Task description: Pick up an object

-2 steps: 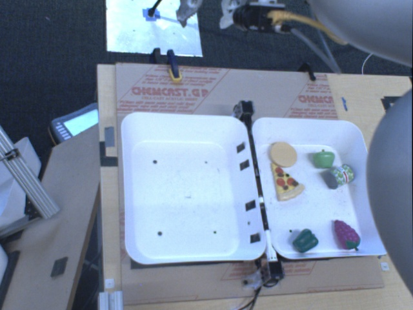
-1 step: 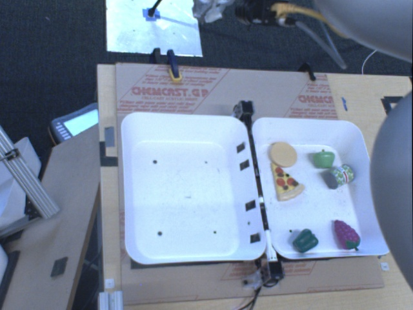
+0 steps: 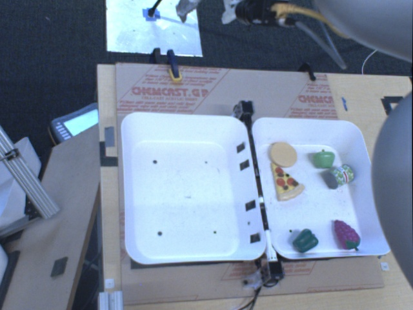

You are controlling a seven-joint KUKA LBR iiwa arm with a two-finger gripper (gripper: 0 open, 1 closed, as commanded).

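Blurred grey arm casing [image 3: 395, 192] looms nearest, while the two-finger gripper [image 3: 210, 2] hangs beyond the bins' far edge, apparently open and holding nothing, well apart from the toy pizza slice [image 3: 286, 183] in the right white bin [image 3: 361, 141].

Two white bins [image 3: 184, 124] [image 3: 303, 126]; six toys: cookie [image 3: 282, 154], pizza slice [image 3: 286, 183], two green peppers [image 3: 323, 158] [image 3: 304, 239], grapes [image 3: 346, 234], patterned ball [image 3: 342, 174]

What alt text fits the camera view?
Two shallow white bins sit side by side on a bench; the right bin holds a pizza slice, round cookie, two green peppers, purple grapes and a small mixed-colour item. The gripper hangs beyond the bench's far edge.
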